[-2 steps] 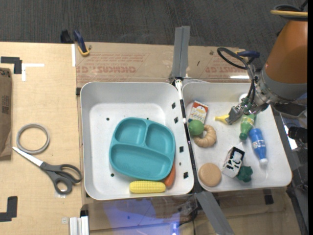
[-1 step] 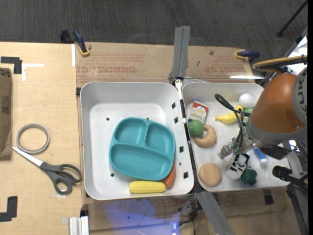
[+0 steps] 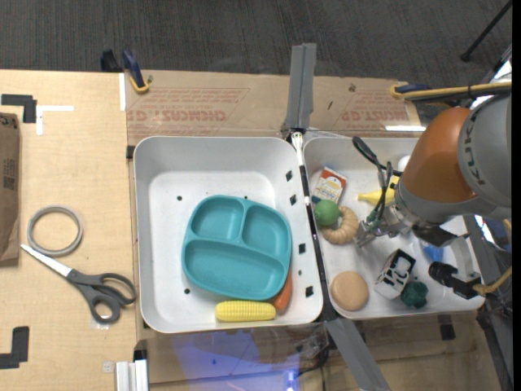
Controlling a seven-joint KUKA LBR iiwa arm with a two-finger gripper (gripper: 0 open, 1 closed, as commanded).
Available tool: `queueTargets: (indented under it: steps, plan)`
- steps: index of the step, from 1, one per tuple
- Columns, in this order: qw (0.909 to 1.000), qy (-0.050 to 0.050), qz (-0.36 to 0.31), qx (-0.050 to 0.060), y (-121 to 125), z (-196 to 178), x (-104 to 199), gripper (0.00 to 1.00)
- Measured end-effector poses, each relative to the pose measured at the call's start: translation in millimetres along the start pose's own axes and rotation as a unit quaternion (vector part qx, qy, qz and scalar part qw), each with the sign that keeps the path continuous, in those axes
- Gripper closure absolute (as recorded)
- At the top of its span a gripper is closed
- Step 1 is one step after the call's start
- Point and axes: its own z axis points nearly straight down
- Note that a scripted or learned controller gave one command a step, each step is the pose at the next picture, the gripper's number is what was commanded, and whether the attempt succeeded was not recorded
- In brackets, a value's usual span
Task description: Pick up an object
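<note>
Right bin, contents: green ball, ring, tan ball, carton.
Gripper: low betw. ring & black-white block; finger state can't tell, nothing seen held.
Risk: items crowd close; fingers may knock the ring or close on nothing.

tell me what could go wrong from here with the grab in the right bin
1. The gripper hangs amid crowded items: green ball, tan ring, yellow piece. It may nudge them or pinch two.
2. The arm hides part of the right bin, so a miss could pass unseen.
</note>
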Motion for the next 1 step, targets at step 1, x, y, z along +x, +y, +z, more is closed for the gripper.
queueTargets:
  steps: [1]
  plan:
    - [0.9769,-0.001,0.214,0.000,43.0,-0.7,-26.4,1.00]
